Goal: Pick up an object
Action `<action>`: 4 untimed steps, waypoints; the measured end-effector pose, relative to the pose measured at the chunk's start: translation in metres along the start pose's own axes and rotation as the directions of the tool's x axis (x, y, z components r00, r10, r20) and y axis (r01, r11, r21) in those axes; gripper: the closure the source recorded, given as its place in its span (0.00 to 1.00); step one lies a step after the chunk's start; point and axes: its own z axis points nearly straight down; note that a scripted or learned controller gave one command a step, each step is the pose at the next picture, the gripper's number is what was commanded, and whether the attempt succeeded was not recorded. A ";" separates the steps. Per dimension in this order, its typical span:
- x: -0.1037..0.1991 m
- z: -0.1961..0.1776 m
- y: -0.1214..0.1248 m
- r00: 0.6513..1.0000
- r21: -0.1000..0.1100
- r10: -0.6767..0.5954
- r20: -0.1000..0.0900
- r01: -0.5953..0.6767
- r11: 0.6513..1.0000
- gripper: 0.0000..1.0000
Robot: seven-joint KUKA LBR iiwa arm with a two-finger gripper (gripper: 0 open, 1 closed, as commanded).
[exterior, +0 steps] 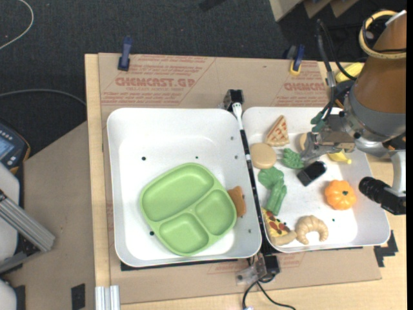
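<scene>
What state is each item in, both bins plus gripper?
Green divided plate: flat in left bin, compartments bare.
Brown piece: against plate's right edge.
Pizza slice: lying in right bin.
Round bun: near the divider.
Green vegetable: lying mid-bin.
Croissant: at front.
Orange pumpkin: upright.
Gripper: low over right bin, grasp unclear.

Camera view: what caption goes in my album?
Robot gripper low in the right bin of toy food; green tray in the left bin.

A green divided plate (pixel 188 208) sits in a white bin (pixel 129 141). At three o'clock: an orange pumpkin (pixel 340 194), tan croissant (pixel 312 228).
</scene>
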 end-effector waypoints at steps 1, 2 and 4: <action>0.058 0.039 -0.027 1.000 0.017 -0.004 -0.003 0.004 1.000 1.00; 0.098 0.039 -0.026 1.000 0.010 -0.003 -0.001 0.003 1.000 1.00; 0.190 -0.093 -0.023 1.000 0.000 -0.005 -0.004 0.005 1.000 1.00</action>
